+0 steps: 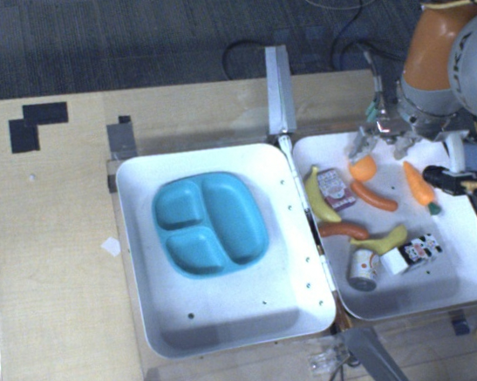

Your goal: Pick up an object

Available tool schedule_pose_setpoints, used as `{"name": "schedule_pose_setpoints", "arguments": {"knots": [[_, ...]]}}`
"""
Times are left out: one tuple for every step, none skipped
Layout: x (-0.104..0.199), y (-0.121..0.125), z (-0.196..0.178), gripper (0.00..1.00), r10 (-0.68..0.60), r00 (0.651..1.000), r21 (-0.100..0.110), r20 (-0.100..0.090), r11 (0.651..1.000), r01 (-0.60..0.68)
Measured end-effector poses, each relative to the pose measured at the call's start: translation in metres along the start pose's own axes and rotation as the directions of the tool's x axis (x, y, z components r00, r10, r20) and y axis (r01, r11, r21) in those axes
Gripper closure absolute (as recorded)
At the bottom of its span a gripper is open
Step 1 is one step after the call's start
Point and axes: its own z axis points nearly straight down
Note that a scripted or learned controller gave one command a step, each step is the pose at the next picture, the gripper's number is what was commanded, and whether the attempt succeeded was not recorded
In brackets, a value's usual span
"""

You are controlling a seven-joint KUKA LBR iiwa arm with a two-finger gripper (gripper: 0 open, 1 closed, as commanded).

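Left bin [144, 269]: we see it on the desk [49, 282], to the left of the divider bar [277, 92], holding a blue sectioned tray [210, 222] and nothing else we can make out.

Right bin [470, 271]: it sits just right of the divider bar and carries all the clutter.

Nearest the divider: a yellow banana [317, 200] with a small printed packet [332, 186] touching it, and below them a red sausage-like piece [343, 230].

Further from the divider: an orange piece [361, 169], an orange-red stick [374, 197], a second banana [385, 240], a small can [362, 270] on its side and a white patterned box [420, 249].

Farthest from the divider: a carrot [418, 184] with a green end.

Tool [383, 131]: it hangs over the far edge of the right bin, just above the orange piece; we see nothing between its fingers, and we cannot tell how wide they stand.

Step in hand: we judge this to be the approach, with no object lifted yet.

Likely target: the orange piece, being closest under the tool, though we are guessing.

Next move: we would lower the tool straight over that piece, keeping clear of the bin wall behind it, then close and lift.
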Motion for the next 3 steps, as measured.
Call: {"name": "schedule_pose_setpoints", "arguments": {"knots": [[0.021, -0.023, 0.035, 0.00, -0.076, 0.997, -0.026, 0.009, 0.997, 0.076], [0.023, -0.022, 0.027, 1.00, -0.079, 0.997, -0.026, 0.006, 0.997, 0.079], [0.085, -0.001, -0.102, 1.00, 0.069, 0.998, -0.004, 0.000, 0.998, -0.069]]}}
